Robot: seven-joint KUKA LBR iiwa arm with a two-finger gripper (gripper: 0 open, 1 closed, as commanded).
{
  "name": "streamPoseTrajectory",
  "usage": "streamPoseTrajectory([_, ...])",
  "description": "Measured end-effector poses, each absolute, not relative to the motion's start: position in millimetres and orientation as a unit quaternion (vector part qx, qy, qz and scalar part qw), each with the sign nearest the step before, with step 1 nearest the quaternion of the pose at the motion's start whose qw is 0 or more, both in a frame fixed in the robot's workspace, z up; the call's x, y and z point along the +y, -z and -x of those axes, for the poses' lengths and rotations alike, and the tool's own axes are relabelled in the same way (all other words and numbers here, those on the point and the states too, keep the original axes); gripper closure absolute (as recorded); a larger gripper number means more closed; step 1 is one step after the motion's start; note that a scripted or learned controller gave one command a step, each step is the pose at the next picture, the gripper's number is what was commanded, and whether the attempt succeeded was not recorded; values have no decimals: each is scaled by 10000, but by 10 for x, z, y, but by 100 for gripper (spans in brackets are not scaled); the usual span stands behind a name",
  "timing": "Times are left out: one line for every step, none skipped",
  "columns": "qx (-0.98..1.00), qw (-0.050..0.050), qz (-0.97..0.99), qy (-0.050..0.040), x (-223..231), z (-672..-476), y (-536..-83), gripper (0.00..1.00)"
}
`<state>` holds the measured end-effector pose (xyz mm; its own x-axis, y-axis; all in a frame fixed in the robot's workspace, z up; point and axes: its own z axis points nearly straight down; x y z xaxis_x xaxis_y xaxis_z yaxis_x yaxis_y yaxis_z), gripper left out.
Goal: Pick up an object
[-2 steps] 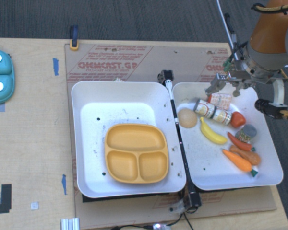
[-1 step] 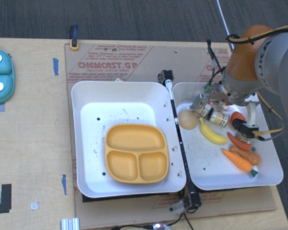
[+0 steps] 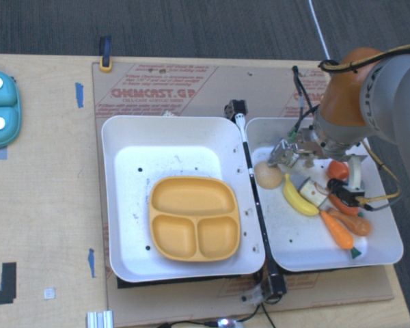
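My gripper [image 3: 287,156] hangs over the upper left part of the right bin [image 3: 389,251], just above and to the right of a round tan ball [image 3: 267,175] that lies against the bin's left wall. A yellow banana [image 3: 298,198] lies below the gripper, with a small white block [image 3: 313,192] beside it. Further right are a red tomato [image 3: 337,169], an orange carrot [image 3: 338,229] and other red and orange toy pieces [image 3: 348,205]. The arm's orange band [image 3: 345,91] stands above the bin's far edge.
The left bin [image 3: 116,183] holds a yellow three-section plate [image 3: 193,217]. A black divider clamp [image 3: 236,109] sits between the bins at the back. A light blue device [image 3: 0,111] lies at the far left of the bench. Black cables [image 3: 369,197] trail over the right bin.
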<state>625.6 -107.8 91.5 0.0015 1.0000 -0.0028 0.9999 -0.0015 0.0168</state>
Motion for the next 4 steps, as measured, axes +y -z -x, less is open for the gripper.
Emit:
streamPoseTrajectory([7068,15,-7075,-9,-927,-5882,-856,0])
streamPoseTrajectory([7063,28,-7080,-16,-930,-5889,-959,100])
streamPoseTrajectory([7075,0,-7067,-7,134,-5856,-1850,100])
streamPoseTrajectory([7073,0,-7069,-2,128,-5854,-1848,0])
